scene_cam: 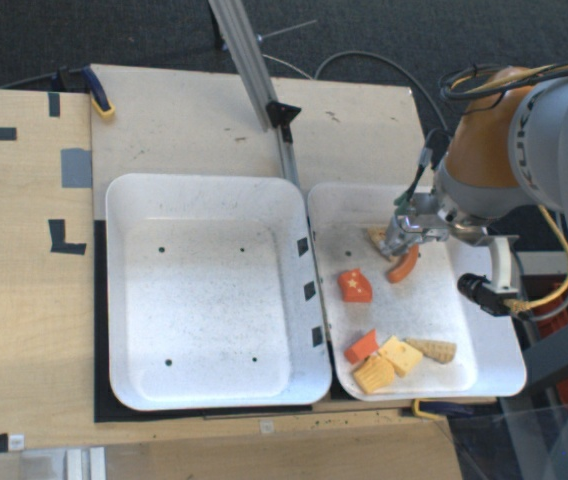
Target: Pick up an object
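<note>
My gripper (401,249) hangs over the upper middle of the right bin (484,368), reaching in from the right. An orange carrot-like piece (403,265) sits right under its fingertips, and a tan piece (378,237) lies just to their left. Whether the fingers grip the orange piece I cannot make out. Further down the bin lie a red block (356,287), an orange-red wedge (361,346), a yellow cheese piece (401,354), a waffle-like square (374,374) and a tan cone (434,349).
The left bin (204,288) sits beside the right one, their rims touching near the centre. A slanted metal pole (249,53) runs from the top down to the bins' shared edge. Cables loop behind the arm at top right.
</note>
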`<state>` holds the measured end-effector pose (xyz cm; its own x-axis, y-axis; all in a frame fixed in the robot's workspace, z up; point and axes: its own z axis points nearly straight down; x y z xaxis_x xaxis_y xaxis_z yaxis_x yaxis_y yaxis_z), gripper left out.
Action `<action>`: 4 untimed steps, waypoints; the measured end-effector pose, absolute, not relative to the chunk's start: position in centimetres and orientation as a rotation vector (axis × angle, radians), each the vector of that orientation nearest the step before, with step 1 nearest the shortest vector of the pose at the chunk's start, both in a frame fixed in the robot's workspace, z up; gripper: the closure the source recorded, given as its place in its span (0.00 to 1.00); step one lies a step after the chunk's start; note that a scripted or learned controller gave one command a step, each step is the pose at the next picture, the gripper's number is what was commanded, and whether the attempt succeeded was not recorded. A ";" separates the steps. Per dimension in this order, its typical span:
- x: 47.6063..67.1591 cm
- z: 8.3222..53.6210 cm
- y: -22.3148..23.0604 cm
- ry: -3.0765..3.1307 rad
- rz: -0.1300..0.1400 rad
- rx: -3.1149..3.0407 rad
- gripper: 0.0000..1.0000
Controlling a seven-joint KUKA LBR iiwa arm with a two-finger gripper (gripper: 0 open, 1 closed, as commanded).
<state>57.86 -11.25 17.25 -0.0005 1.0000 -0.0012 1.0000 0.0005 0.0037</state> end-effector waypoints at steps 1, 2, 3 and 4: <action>58.5 21.7 -11.4 2.221 0.003 2.218 1.00; 58.6 25.4 -11.4 2.222 0.003 2.218 1.00; 59.7 25.8 -6.1 2.230 0.002 2.215 1.00; 60.0 24.1 -0.9 2.230 -0.003 2.217 1.00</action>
